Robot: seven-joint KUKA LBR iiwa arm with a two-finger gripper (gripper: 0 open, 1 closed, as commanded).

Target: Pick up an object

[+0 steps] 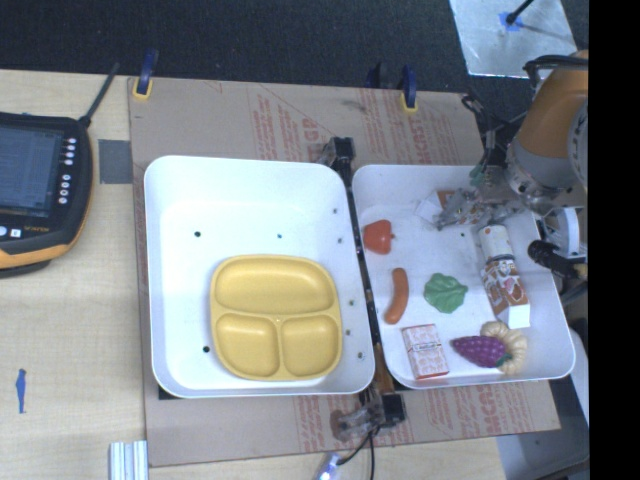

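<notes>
The gripper (458, 208) sits low at twelve o'clock in the right bin (562, 368), and I cannot tell its state. Nearest it, toward four o'clock, lies a small bottle (497, 258). Toward six: a green leafy toy (444, 292), a sausage (397, 295), a red carton (425, 351), purple grapes (479, 349). A yellow divided tray (276, 316) rests in the left bin (175, 208)

The grey arm (553, 118) (orange band above its wrist) reaches in over the right bin's (400, 183) far right corner, its gripper (462, 208) low over that bin's floor.
</notes>
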